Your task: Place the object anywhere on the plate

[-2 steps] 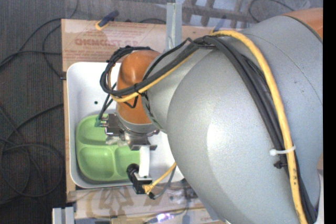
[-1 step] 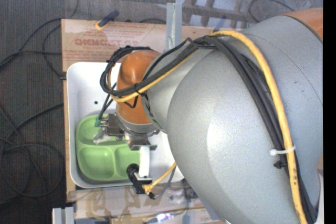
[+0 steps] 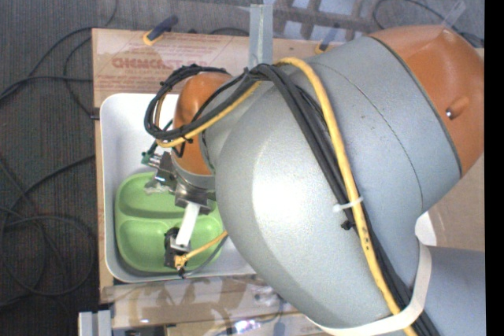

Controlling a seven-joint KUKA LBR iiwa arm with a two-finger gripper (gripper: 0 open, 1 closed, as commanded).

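The grey arm [image 3: 331, 185] hides the right side of the worktop [image 3: 126, 59] and part of the left bin [image 3: 118, 122], so what lies beneath cannot be made out. The gripper [image 3: 175, 183] hangs over the far edge of the green plate [image 3: 138, 228]; whether it is open, closed or holding anything cannot be told. The plate sits in the bin's near half.

Your arm [image 3: 331, 193] reaches in from the right, and its broad grey link lies across the middle of your view. The wrist [image 3: 191, 186] points steeply down at the left, with the orange band [image 3: 194, 118] above it. The gripper [image 3: 160, 163] sits low under the wrist, mostly hidden.
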